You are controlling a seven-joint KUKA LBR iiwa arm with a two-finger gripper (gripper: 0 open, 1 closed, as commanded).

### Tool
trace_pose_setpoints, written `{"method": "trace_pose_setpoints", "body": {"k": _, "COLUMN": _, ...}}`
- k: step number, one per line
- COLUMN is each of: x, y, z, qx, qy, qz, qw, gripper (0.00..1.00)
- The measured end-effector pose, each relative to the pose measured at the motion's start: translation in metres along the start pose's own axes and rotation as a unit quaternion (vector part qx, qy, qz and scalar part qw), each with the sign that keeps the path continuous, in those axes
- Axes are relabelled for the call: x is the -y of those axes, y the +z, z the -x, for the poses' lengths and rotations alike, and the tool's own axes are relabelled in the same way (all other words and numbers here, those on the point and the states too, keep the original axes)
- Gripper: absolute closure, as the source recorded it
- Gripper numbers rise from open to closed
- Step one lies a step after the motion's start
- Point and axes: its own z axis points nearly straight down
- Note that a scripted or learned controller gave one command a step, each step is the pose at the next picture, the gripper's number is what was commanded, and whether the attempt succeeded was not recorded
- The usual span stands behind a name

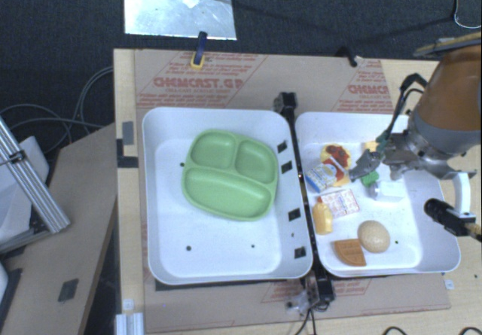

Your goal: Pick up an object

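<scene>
Grey-armed robot's end effector [367,168] hangs low over the right white plastic bin [433,254], its opening impossible to judge, nothing visibly gripped, so the round beige ball [373,236] and its neighbours await picking.

A divided tray [230,174] lies in the left bin [162,251]; the right bin [437,251], beside it on the tabletop [248,74], holds small packets [335,189].

- One fixed camera sits above the counter [248,74], looking down on it at a slant.
- It stands far enough back to take in both white bins: left bin [162,251], right bin [429,251].
- My arm [452,100] enters at the frame's right.
</scene>
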Motion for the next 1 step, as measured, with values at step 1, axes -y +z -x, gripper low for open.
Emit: {"method": "trace_pose_setpoints", "body": {"k": 1, "x": -0.0027, "y": -0.0064, "z": -0.0003, "qx": 0.001, "qy": -0.001, "qz": 0.006, "qw": 1.0, "gripper": 0.0}}
